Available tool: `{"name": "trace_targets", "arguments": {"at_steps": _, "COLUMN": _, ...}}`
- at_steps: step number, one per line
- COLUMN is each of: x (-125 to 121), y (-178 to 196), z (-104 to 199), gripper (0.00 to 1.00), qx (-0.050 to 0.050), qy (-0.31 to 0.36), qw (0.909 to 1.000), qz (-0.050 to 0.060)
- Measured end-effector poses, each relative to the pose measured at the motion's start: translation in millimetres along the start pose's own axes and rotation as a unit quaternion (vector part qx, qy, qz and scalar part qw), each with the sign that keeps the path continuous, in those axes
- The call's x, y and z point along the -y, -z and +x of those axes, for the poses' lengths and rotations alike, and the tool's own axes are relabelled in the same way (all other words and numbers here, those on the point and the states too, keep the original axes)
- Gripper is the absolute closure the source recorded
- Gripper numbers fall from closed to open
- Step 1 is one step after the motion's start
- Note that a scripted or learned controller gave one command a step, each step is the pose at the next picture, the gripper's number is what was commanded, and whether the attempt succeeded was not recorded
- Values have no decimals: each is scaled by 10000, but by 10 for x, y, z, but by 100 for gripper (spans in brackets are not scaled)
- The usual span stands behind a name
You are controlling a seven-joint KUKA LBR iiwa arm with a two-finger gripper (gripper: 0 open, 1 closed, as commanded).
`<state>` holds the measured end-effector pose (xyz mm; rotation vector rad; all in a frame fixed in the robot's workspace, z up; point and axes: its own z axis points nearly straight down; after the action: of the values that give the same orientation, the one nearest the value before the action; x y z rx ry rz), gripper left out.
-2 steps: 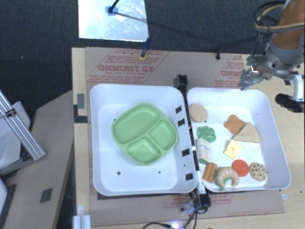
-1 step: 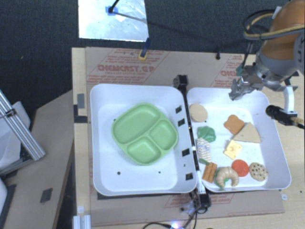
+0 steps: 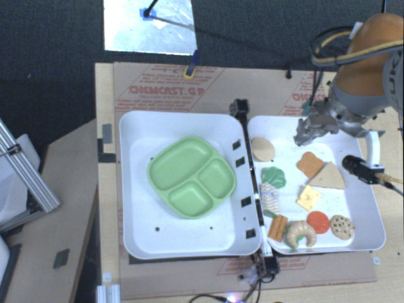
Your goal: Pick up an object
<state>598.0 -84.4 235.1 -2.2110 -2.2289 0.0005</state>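
Note:
My gripper [image 3: 307,135] hangs over the far part of the right bin [image 3: 372,223], just above a brown toast slice [image 3: 310,165]. Nothing shows between its fingers. In that bin lie a tan round bun [image 3: 262,149], a green leafy piece [image 3: 274,177], a beige wedge [image 3: 327,177], a yellow cheese square [image 3: 308,197], a red tomato slice [image 3: 318,221], a chocolate-chip cookie [image 3: 341,226], a croissant [image 3: 300,233], an orange block [image 3: 277,227] and a pale net-patterned piece [image 3: 269,198].
A green three-compartment plate [image 3: 192,176] lies in the left bin [image 3: 136,232]. A black divider strip [image 3: 249,175] runs between the bins. A black cylinder on a white bracket [image 3: 360,167] juts over the right bin's right rim. A shiny sheet [image 3: 151,17] lies beyond the bench.

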Motion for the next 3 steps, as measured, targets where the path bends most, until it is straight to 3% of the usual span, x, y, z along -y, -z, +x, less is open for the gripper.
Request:
{"name": "trace_targets", "arguments": {"at_steps": 1, "x": 318, "y": -147, "z": 514, "gripper": 100, "qx": -6, "qy": 3, "qw": 10000, "qz": 8}}
{"name": "trace_targets", "arguments": {"at_steps": 2, "x": 389, "y": -210, "z": 617, "gripper": 100, "qx": 3, "qy": -6, "qw": 10000, "qz": -6}}
{"name": "trace_targets", "arguments": {"at_steps": 3, "x": 403, "y": -48, "z": 528, "gripper": 100, "qx": 6, "qy": -33, "qw": 10000, "qz": -25}}
